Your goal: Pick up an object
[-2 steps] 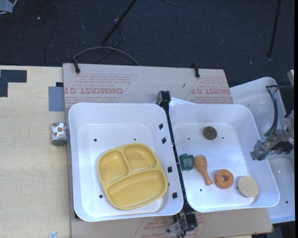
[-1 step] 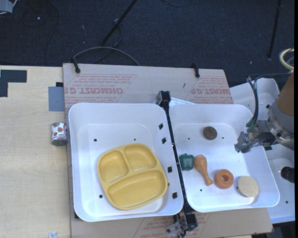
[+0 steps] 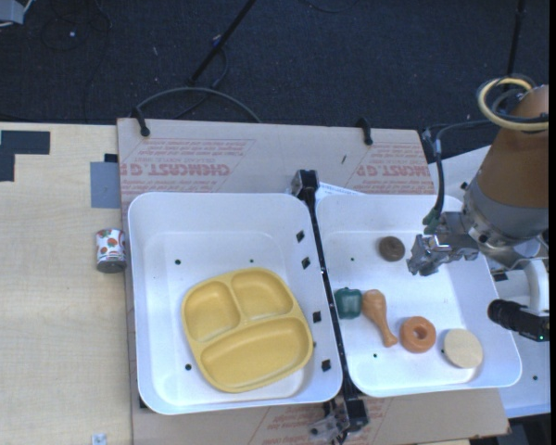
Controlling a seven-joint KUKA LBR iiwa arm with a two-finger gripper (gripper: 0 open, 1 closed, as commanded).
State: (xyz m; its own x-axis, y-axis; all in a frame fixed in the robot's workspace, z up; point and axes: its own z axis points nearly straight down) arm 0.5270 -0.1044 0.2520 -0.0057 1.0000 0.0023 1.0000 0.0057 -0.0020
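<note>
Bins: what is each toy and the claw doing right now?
Claw: above the right bin, holding nothing I can see.
Brown ball: lying beside the claw.
Green toy: against the drumstick.
Donut: lying flat.
Cookie: lying flat.
Yellow tray: flat in left bin.

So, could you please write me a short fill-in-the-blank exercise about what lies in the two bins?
1. The yellow divided tray lies in the ____ bin.
2. The orange ring lies between the drumstick and the pale ____.
3. The pincer hovers beside the small ____ ball.

Missing words: left; disc; brown
</note>
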